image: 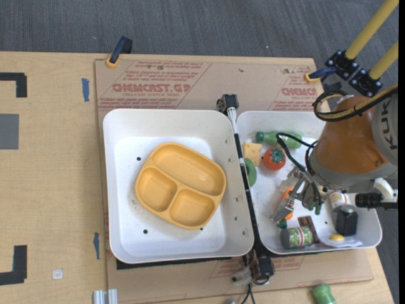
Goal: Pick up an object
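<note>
**Gripper low in the right bin, among the loose objects**

Camera view.
- Two white bins are being carried side by side on a printed cardboard sheet [152, 81], which is lying on the wooden bench [50, 170].
- The left bin [120, 170] is being taken up by a yellow divided tray [180, 185]. The tray has three compartments and is lying flat near the middle, turned at a slant.
- The right bin [264, 195] is being entered by the arm [348, 147] from the right side. Its orange band is being presented over the bin's far right part.
- The gripper [288, 208] is being held low in the near half of the right bin, angled down toward the left.
- Whether the gripper is spread, pressed together or pinching anything cannot be told.
- The candidate objects are all lying in the right bin.
- A can with a green label [299, 237] is lying just beside the gripper on the near side. A brown block [306, 223] is touching or nearly touching the can.
- A small yellow piece [336, 238] is lying near the front rim.
- Toward the far left corner, a red tomato [274, 159], a green bottle [269, 137] and a yellow wedge [253, 151] are being grouped close together, apart from the gripper.
- A green round piece [250, 171] is resting against the left wall.
</note>
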You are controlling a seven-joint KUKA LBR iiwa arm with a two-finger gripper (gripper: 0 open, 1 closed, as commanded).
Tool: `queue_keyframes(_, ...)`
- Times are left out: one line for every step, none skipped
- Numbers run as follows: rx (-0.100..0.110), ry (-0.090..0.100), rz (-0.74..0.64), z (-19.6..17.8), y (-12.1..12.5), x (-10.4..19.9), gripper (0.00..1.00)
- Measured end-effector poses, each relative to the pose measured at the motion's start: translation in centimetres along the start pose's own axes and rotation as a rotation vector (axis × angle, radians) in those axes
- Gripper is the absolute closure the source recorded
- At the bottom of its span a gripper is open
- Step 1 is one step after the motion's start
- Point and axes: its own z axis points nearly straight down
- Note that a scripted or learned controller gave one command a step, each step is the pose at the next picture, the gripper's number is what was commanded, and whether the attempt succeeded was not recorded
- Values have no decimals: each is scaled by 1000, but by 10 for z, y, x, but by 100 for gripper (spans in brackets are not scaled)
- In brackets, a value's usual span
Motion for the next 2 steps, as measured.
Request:
queue_keyframes(-1, 0, -242, 9, -15, 28, 0)
queue_keyframes(2, 2, 161, 10, -16, 29, 0)
